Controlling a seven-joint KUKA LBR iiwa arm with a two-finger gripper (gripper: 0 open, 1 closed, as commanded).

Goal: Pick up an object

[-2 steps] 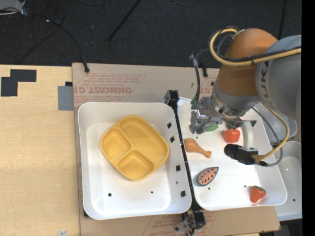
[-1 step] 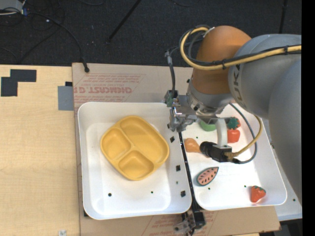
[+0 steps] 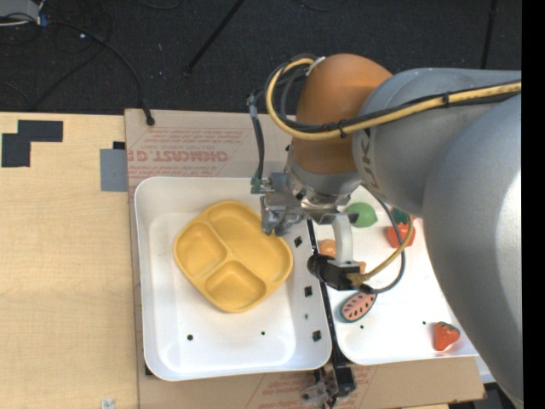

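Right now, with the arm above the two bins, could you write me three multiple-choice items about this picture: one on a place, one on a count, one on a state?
1. In which bin does the yellow divided plate lie?
A. the left bin
B. the right bin
C. outside both bins

2. How many compartments does the plate have?
A. two
B. three
C. five

3. How does the strawberry lie?
A. under the plate
B. stacked on the watermelon slice
C. alone on the floor of the right bin

Answers: 1 A, as the plate rests within the left bin. 2 B, as three hollows show in it. 3 C, as it sits apart from the watermelon slice, in the right bin.
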